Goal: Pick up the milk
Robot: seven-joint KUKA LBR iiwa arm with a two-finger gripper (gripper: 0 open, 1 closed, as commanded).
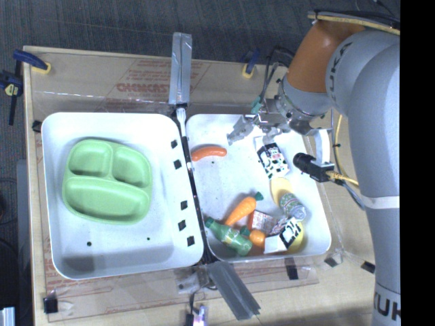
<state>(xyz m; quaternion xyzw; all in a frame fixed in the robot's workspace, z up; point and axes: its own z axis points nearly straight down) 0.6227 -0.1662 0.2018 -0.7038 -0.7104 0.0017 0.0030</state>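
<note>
Looking down at a slant on a wooden tabletop [102, 70], two shallow white bins sit side by side. The grey arm [367, 107], with its orange band, reaches in from the right over the far edge of the right bin.

The left bin [61, 250] holds one large thing: a light green divided tray [107, 180], lying flat toward the bin's left side.

The right bin [224, 182] holds many smaller things. A red sausage [208, 153] lies near its upper left. The milk [273, 160], a small carton with black and white cow patches, lies near the upper right, just below the gripper [248, 126]. Toward the near edge are an orange carrot [241, 210], a green bottle [228, 235], a yellow item [282, 190] and a second black and white patterned pack [291, 233], crowded together.

The fingers [238, 129] point left above the bin floor, slightly spread and released, with nothing between them. They stand apart from the milk.
</note>
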